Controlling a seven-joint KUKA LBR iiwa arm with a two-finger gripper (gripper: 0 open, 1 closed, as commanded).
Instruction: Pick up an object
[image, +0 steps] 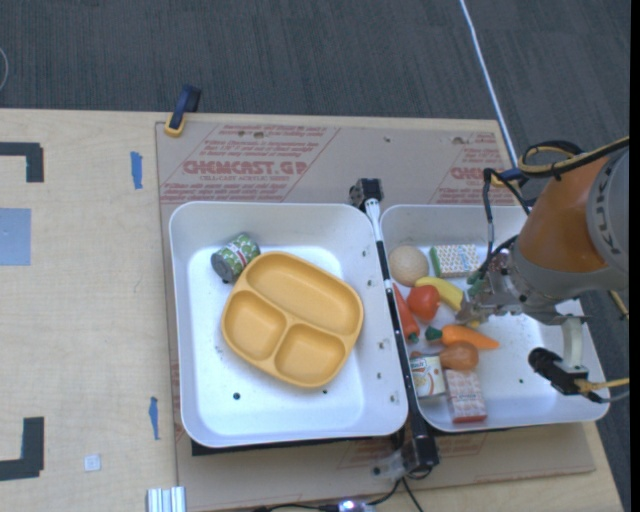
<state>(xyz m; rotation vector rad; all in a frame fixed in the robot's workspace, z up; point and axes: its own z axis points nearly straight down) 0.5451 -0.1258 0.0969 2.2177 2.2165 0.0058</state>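
Worktop front edge nearest the camera, light wood with black tape corners and blue tape marks, cables bunched under the seam between the bins. Just behind that, left bin carries a yellow divided plate lying flat, three compartments all bare, and a small green can tipped on its side touching the plate's far-left rim. Right bin holds the pickable clutter, packed along its left wall: red-white carton and a small printed box nearest, then a brownish round piece, a carrot, a red pepper, a yellow banana-like piece, a pale egg and a patterned flat box farthest back. Tool is low over the middle of this pile, just above the carrot and right beside the banana piece, arm reaching in from the right with the orange band above the wrist. Finger spread can't be told at this angle, wrist hardware hides the tips, and nothing is visibly between them. Judgement: task is at the reach/descend stage, no object lifted, everything in the bin looks to be resting on the floor or on its neighbours. Left to do: close on one item, likely carrot or banana piece given position, then raise it clear. Crowding means a neighbour could get nudged or the grasp could slip. Cardboard sheet under both bins, grey carpet beyond.
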